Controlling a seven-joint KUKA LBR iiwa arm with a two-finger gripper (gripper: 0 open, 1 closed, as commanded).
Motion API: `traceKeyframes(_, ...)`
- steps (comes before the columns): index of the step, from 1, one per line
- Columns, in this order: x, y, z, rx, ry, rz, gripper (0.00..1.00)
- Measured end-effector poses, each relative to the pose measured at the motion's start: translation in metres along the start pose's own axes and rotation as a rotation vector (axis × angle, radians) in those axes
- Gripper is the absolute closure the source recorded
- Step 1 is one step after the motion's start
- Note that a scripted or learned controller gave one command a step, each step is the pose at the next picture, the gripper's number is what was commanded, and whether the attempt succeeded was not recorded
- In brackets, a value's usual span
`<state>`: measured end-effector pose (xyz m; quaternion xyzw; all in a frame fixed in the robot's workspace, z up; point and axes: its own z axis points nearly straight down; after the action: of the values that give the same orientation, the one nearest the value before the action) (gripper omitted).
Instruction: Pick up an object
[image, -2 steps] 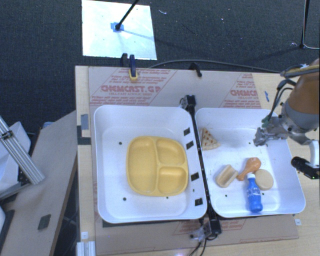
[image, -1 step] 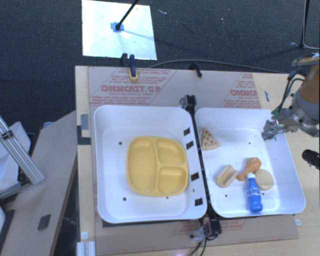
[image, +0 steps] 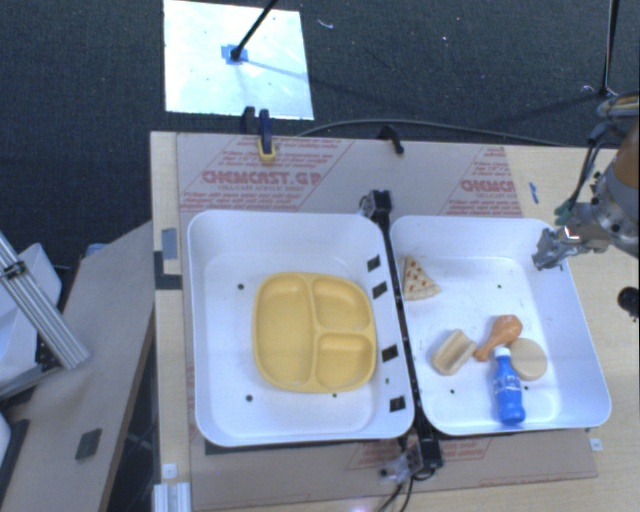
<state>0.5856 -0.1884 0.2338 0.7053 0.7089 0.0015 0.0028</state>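
From my seat I see the gripper (image: 550, 250) hanging at the far right rim of the right bin (image: 585, 330), the grey arm (image: 620, 205) reaching in behind it from the right edge of the view. The fingertips are small and blurred against the white wall, so I cannot tell whether they are spread or closed — nothing shows between them that I can make out. Everything loose lies in that same bin, on the near side of the gripper and to its left. Closest is the orange drumstick-shaped piece (image: 499, 335), lying aslant; its lower end seems to touch the round tan disc (image: 529, 358), which sits just beside the cap end of the blue bottle (image: 508, 388). The bottle lies on its side, pointing toward the near wall of the bin. A little further left of these is a tan bread-like piece (image: 452, 351), apart from the drumstick. Well to the left of the gripper, hard against the divide between the bins, lies a pizza slice (image: 418, 279), tip pointing away from me. Beyond that divide, the left bin (image: 215, 300) bears a yellow compartment plate (image: 315, 331) — three sections, flat on the bin floor, well apart from the gripper. A cable (image: 440, 128) runs across the bench behind both bins.
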Motion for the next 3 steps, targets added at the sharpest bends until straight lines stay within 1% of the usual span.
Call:
traceKeyframes(1, 0.049, 0.003, -0.009, 0.003, 0.003, -0.004, 1.0)
traceKeyframes(3, 0.165, 0.021, -0.014, 0.003, 0.004, -0.005, 1.0)
